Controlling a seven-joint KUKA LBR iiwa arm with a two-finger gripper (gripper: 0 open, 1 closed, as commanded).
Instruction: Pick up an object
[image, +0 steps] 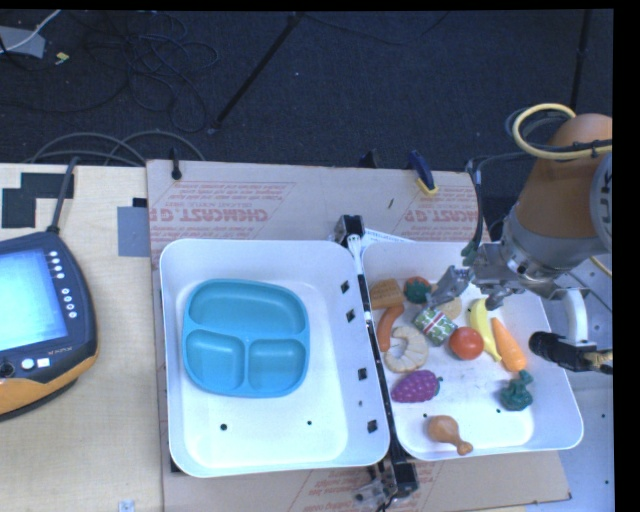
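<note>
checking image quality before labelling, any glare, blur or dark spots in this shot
Camera view: even, soft light on both bins, with no harsh glare on the blue tray; the floor above the bench is dark and underexposed; the pendant screen at left glows washed-out cyan; the hand and toys such as the tomato look slightly soft, with small details hard to resolve.

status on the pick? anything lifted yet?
Done: the arm has reached over the right bin, and the gripper sits low among the toy food near the green can and banana.
In hand: nothing visibly between its fingers.
Left: the grasp and the lift. Tomato, carrot, grapes and drumstick all lie on the bin floor.
</note>
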